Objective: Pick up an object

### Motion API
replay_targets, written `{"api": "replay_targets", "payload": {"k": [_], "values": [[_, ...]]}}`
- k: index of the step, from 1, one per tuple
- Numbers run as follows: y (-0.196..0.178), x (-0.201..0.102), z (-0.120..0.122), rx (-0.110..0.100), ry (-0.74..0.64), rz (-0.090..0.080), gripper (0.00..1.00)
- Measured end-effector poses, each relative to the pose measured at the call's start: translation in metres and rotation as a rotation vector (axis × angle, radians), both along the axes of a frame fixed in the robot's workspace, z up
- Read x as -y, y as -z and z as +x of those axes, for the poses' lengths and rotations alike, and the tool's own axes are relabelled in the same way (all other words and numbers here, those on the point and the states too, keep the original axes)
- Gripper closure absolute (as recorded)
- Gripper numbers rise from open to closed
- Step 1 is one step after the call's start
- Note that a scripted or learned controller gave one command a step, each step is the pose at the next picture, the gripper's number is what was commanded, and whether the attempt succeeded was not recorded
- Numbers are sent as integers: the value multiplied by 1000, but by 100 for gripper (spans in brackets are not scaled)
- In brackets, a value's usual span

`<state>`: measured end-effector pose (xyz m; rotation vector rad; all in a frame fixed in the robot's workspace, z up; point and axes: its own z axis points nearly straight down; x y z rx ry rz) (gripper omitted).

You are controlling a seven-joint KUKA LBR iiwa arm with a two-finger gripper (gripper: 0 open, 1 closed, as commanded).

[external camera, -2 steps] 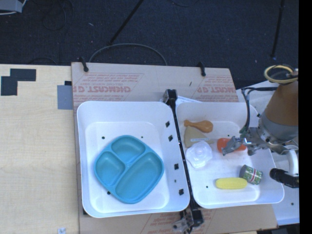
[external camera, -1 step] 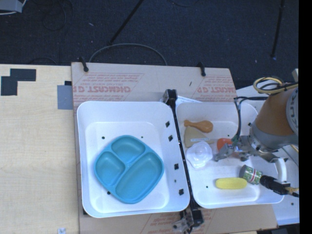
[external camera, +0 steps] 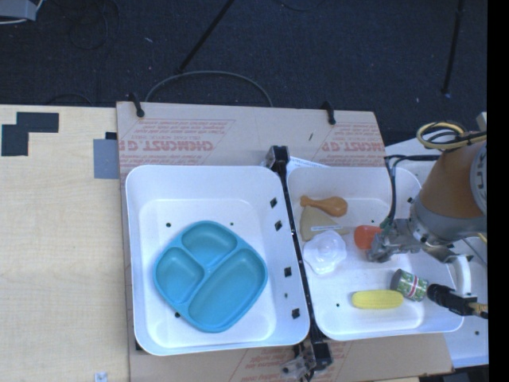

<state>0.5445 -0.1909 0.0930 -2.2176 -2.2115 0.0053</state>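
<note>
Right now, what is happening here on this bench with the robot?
A grey arm reaches in from the right, and its end effector is low in the right bin, beside a small red object. Nothing is visibly held. That bin also contains a yellow corn piece, a tan drumstick-shaped toy, a clear plastic piece and a small green can. A blue divided plate lies in the left bin.

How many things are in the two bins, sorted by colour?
Blue: 1, the tray in the left bin
Tan: 1, the drumstick
Clear: 1, the cup
Red-orange: 1, the ball beside the pincer
Yellow: 1, the corn
Green and white: 1, the can
Total: 6, with 5 in the right bin
</note>
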Motion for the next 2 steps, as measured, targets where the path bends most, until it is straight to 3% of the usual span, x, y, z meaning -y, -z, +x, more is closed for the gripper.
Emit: {"api": "replay_targets", "payload": {"k": [2], "values": [[-114,10,-3,7,-2,-4,100]]}}
